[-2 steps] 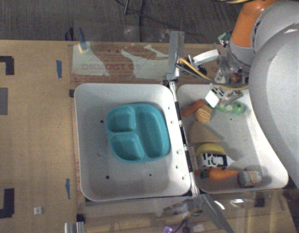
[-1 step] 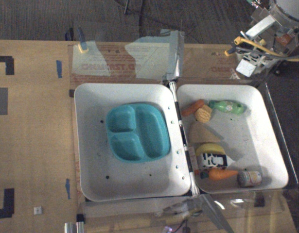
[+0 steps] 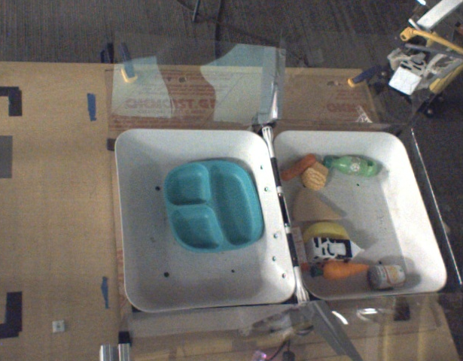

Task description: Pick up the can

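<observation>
Can on its side, front-right corner of right bin.
I see long axis approx left-right, beside carrot; can't tell pincer state.

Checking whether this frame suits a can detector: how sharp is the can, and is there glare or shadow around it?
Camera view: soft overall; the can is a small grey blur, label unreadable. No glare on it, only a faint shadow beside it. Bright reflections streak the clear sheet above the bins.

teal divided plate, white bins, grey can, orange carrot, green bottle
</observation>
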Robot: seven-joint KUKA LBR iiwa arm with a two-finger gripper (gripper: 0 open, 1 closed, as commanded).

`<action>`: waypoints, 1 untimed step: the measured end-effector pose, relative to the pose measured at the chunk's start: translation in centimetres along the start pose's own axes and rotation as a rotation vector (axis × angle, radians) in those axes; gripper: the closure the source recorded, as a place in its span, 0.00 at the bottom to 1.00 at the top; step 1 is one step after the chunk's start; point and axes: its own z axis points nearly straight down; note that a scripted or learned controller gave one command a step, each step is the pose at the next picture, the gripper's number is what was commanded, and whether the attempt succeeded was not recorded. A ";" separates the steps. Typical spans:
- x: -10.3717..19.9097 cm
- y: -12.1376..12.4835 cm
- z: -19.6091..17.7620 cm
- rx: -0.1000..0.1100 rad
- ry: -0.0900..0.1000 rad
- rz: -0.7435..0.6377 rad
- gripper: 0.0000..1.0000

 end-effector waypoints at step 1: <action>-1.5 -3.6 0.0 0.003 -0.002 -0.035 1.00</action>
